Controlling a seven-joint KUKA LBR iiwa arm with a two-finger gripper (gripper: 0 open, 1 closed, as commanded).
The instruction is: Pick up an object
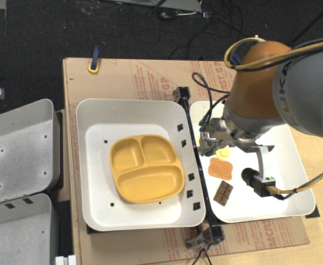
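A yellow divided plate [147, 168] lies in the left bin [89, 148]. In the right bin [294, 203] lie an orange toast-shaped piece [221, 169], a brown chocolate-bar piece [223, 192] and a pale yellow piece [223, 152] partly hidden under the arm. The grey arm with its orange band [258, 81] hangs over the right bin's left half. My gripper [213, 143] sits low at the bin's left side, just above the yellow and orange pieces; the wrist hides its tips.
A black divider with clips [194, 148] runs between the two bins. A black cable fitting [259, 182] hangs from the wrist over the right bin. Grey metal trays [17, 148] lie left of the bench. A blue-and-yellow clamp [94, 59] sits at the board's far-left corner.
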